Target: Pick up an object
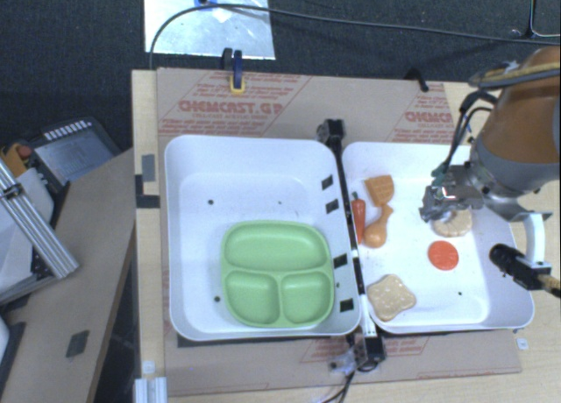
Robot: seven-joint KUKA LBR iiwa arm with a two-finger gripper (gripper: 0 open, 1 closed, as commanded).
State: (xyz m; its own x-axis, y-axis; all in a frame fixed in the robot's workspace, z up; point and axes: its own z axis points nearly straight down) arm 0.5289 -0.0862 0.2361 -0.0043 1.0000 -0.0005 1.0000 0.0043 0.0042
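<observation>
- So the gripper [443, 204] is down inside the right bin [504, 305], sitting at the upper right part of it, arm coming in from the right side.
- The thing it's basically on top of is a pale round cookie-looking disc [453, 224]. The disc lies flat on the bin floor, peeking out just below and a touch right of the gripper, so they overlap from this angle.
- Honestly can't tell the state of the hand: it's a dark blurry lump from up here, and I can't see whether anything is actually caught in it. The disc looks like it's on the floor, but I wouldn't swear to it.
- If the disc is the target, the move is pretty much straight down, no real sideways reach needed. It's round, so no long axis to line up with.
- Other options nearby: a red disc [443, 256] just below the pale one, well clear of the gripper.
- Further left, by the divider: an orange drumstick-shaped toy [379, 213] with its long axis running roughly top to bottom, and a thin red pepper [358, 209] beside it.
- A toast slice [390, 297] sits at the bin's lower left.
- The left bin [188, 217] holds a green divided plate [278, 272], far from the hand.
</observation>
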